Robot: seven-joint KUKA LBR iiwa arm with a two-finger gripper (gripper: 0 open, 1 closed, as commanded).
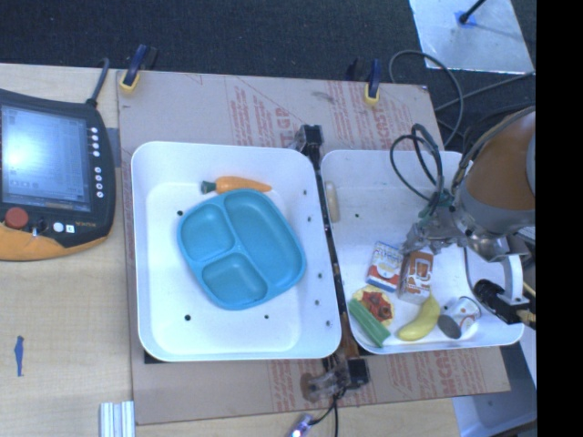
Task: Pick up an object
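The grey arm's pincer (pixel 428 235) hangs low in the right white bin (pixel 364 176), just above a small red and white packet (pixel 416 274). I cannot tell how the pincer stands. A yellow toy banana (pixel 418 321) lies nearby, closer to the bin's front edge.

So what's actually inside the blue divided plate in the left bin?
The blue divided plate shows three bare compartments with nothing in them. The carrot lies beside its far rim in the left bin, not inside. Whatever is under the plate is covered.
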